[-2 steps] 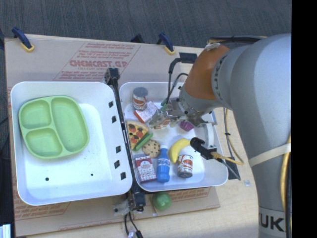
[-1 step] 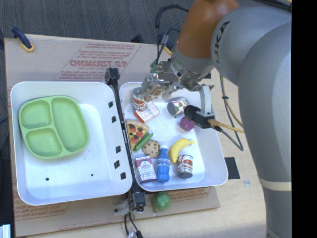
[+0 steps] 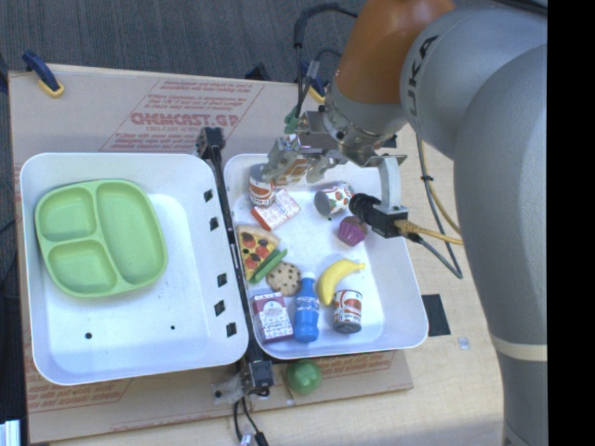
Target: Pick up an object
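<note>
My gripper [image 3: 296, 161] hangs low over the far left corner of the right bin [image 3: 407, 277], under the orange-banded wrist. Right below it stands a small can with a red label [image 3: 260, 192], and a red and white carton [image 3: 276, 213] lies beside that. A small brownish item shows just under the gripper, and I cannot tell whether it is held. Further into the bin lie a grey and white toy [image 3: 333, 199], a purple cup [image 3: 351, 231], a pizza slice [image 3: 256, 245], a cookie [image 3: 284, 277], a banana [image 3: 337, 277] and a blue bottle [image 3: 306, 312].
The left bin [image 3: 139, 342] holds a green divided plate [image 3: 98, 237]. A red box [image 3: 272, 319] and a second can [image 3: 348, 310] sit at the right bin's near edge. A green ball [image 3: 302, 376] lies outside the bins at the front. Cables trail from the wrist on the right.
</note>
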`<state>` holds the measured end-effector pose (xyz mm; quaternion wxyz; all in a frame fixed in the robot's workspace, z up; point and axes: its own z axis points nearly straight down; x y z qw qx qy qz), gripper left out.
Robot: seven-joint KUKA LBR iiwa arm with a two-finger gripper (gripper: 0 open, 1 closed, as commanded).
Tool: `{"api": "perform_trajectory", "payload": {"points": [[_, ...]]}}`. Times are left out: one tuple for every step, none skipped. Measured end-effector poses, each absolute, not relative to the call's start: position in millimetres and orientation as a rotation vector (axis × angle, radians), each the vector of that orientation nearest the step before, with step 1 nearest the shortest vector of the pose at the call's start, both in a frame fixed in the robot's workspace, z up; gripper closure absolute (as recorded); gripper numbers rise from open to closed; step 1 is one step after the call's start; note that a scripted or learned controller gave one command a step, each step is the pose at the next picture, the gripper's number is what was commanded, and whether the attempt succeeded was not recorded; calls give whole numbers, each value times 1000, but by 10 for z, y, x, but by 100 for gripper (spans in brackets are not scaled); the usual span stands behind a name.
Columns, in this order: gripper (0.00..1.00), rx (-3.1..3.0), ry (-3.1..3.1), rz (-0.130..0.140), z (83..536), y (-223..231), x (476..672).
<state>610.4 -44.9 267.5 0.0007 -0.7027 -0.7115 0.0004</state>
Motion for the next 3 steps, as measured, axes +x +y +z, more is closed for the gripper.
{"api": "perform_trajectory", "payload": {"points": [[100,-2199,-2242,2,2776,-443,6108],[100,-2192,-2249,3,2878,-438,6111],[100,-2185,-2257,3,2979,-434,6115]]}}
